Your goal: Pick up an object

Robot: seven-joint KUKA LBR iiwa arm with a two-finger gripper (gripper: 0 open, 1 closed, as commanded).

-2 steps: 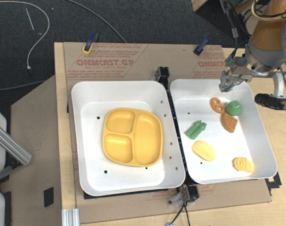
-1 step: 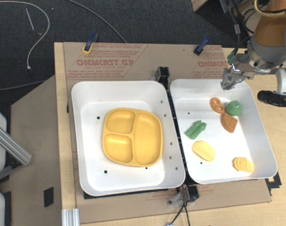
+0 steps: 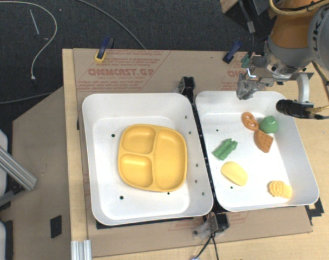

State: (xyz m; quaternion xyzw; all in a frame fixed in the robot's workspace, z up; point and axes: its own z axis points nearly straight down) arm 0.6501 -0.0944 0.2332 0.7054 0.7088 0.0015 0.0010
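Observation:
The right bin [image 3: 294,194] holds several toy foods. An orange pretzel [image 3: 250,121] lies beside a green round fruit [image 3: 269,124], with a brown waffle-like piece [image 3: 264,142] just below them. A green bean pod [image 3: 225,148] sits left of centre, a pale yellow lemon shape [image 3: 234,173] below it, and a yellow corn-like piece [image 3: 280,189] near the front right. My gripper [image 3: 245,91] hangs over the bin's back left edge, above and left of the pretzel, with nothing seen between its fingers.
The left bin [image 3: 99,199] carries a yellow divided plate [image 3: 152,157] in its middle. A black clamp [image 3: 186,84] sits between the bins at the back. Blue clips [image 3: 103,48] hold the cardboard base. The arm and a black cable fitting [image 3: 294,108] overhang the right bin's back right.

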